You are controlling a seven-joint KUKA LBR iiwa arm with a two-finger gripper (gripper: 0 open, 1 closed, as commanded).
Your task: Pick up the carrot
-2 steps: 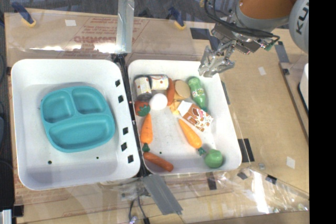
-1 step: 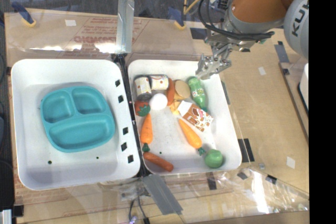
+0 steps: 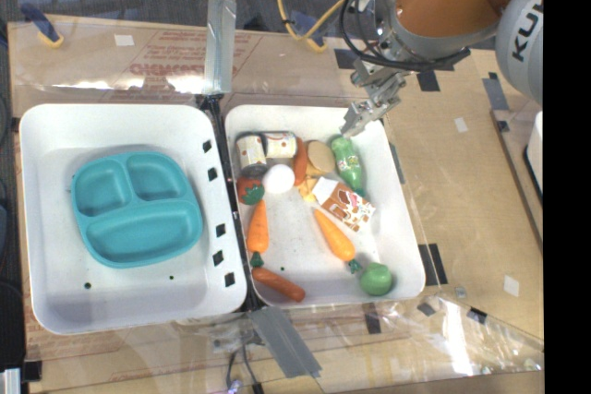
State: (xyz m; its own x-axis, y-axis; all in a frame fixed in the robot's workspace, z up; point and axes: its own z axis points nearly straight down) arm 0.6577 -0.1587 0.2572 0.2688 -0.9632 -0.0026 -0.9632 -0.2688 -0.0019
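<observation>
Two orange carrots lie in the right bin (image 3: 411,240). One carrot (image 3: 258,226) rests along the bin's left wall, its green top toward the front. The other carrot (image 3: 334,235) lies slantwise in the middle, its green tip by a green round fruit (image 3: 376,279). My gripper (image 3: 362,115) hangs over the bin's far right corner, just above a green bottle (image 3: 348,161). It looks open and nothing sits between its fingers. It stands well apart from both carrots.
The right bin also holds two small cans (image 3: 251,150), a white egg (image 3: 278,179), a snack carton (image 3: 344,203), a tan lump (image 3: 320,158) and a red sausage-like piece (image 3: 277,284). In the left bin (image 3: 46,291) lies a teal divided plate (image 3: 138,203).
</observation>
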